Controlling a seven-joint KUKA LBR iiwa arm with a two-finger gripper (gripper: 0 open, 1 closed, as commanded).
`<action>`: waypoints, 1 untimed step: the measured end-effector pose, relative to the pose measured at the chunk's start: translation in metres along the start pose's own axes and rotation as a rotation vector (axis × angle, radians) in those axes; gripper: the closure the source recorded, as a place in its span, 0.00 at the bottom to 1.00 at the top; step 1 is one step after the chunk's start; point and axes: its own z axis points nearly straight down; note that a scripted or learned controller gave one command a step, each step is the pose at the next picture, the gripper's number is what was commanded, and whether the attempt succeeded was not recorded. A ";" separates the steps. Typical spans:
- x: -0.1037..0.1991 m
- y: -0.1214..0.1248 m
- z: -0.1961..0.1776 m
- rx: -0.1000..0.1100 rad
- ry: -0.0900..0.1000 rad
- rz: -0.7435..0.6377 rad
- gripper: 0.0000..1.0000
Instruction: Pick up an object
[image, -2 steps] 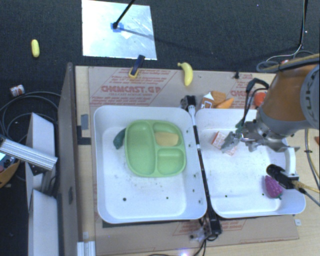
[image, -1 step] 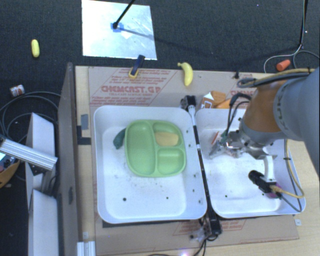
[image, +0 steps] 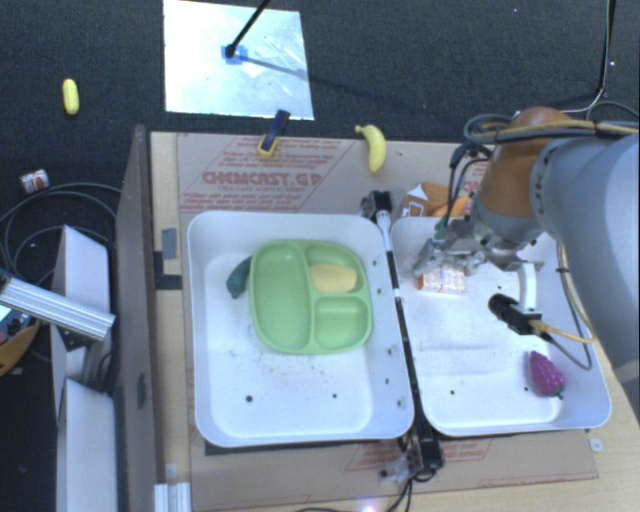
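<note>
Items you could not read in full: gripper (image: 440, 255), fingers masked by the wrist; white and red packet (image: 441, 281) beneath it, label illegible; dark green object (image: 238, 276), partly tucked behind the green tray (image: 300, 330); arm (image: 590, 200), cut off at right edge.

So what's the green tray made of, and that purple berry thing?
The green tray looks like smooth moulded plastic: even colour, rounded compartments, soft sheen. The purple berry in the right bin seems to be a plastic or rubber toy, bumpy and matte, though it's too small to be sure.
</note>
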 end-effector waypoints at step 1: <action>0.000 -0.002 -0.010 0.003 0.001 0.000 1.00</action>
